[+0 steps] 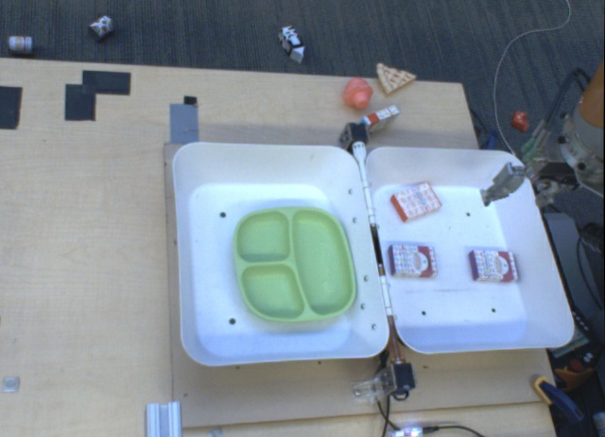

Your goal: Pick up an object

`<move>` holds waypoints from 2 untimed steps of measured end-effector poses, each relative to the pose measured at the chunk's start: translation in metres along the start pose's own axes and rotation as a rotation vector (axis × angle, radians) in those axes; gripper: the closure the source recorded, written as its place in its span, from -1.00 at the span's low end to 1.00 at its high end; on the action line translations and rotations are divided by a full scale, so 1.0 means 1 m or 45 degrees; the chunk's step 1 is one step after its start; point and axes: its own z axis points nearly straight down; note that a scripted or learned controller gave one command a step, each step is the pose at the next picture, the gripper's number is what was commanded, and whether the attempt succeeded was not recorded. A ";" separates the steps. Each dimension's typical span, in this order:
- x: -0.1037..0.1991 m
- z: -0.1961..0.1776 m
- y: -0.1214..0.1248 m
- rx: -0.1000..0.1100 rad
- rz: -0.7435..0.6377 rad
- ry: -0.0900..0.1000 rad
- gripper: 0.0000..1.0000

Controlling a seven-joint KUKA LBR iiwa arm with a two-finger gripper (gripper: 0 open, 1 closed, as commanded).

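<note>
Nearest me, right bin (539,326) holds three small red-and-white packets: one near its left wall (412,260), one right of centre (493,265), one further back, tilted (416,201). They look light, flat and probably crinkly, so I'd pinch across the short sides, not the slick top face. Left bin (194,236) carries a green divided tray (295,265). Gripper (501,184) hangs over the right bin's far right edge, well apart from every packet, holding nothing; I can't tell whether the fingers are spread or closed. Beyond the bins, a red ball (357,94) on the tabletop (85,265).
</note>
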 end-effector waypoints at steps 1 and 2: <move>-0.029 0.090 -0.049 0.003 0.003 -0.001 -1.00; 0.030 0.153 -0.060 -0.019 0.002 -0.011 -1.00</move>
